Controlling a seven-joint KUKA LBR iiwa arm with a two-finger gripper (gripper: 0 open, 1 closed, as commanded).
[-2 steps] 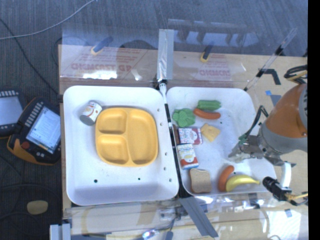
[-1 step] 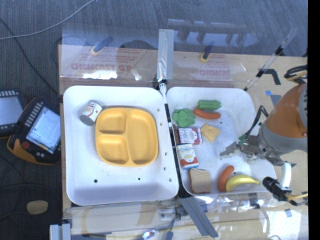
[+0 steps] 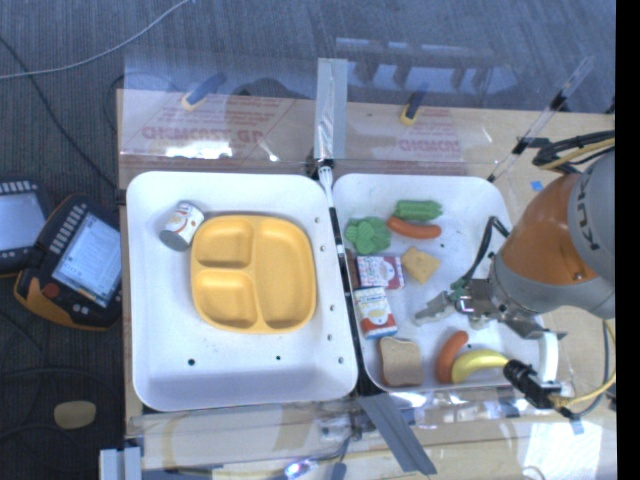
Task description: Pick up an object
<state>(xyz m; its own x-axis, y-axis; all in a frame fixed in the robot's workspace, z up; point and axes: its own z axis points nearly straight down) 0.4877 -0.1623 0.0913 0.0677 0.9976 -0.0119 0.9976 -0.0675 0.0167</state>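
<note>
A slice of bread (image 3: 400, 361), a sausage (image 3: 451, 355) and a banana (image 3: 479, 364) lie at the right bin's (image 3: 480, 190) near edge. The hand (image 3: 437, 308) hovers just above them, its fingers apart, holding nothing.

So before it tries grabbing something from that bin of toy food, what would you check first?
1. Gripper over the right bin: ok, it hangs above bare floor mid-bin.
2. Anything between its fingers already: cannot tell, too blurred.
3. Target within easy reach: ok, the cheese wedge and the red sausage lie closest.
4. Target standing free: not ok for the sausage, which touches the banana; the cheese wedge has some room.
5. Arm path clear: cannot tell, cables run close to the arm.
6. Left bin untouched: ok, yellow tray and can sit there.
</note>
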